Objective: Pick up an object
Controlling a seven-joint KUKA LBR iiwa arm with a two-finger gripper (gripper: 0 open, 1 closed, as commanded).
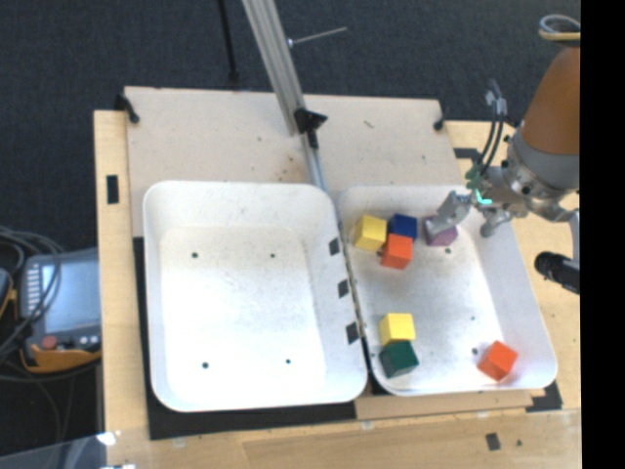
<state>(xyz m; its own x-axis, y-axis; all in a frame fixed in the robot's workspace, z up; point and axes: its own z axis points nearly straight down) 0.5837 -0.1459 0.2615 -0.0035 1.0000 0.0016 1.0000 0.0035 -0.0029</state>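
The two-finger gripper (467, 213), spread open and seemingly empty, may nudge the small purple block (442, 233) away on closing.

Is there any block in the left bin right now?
No: the left bin holds no blocks, and all the blocks, such as the yellow block and the green block, lie in the right bin.

Orange arm (555, 106); grey wrist; cables; grey hand (467, 213).
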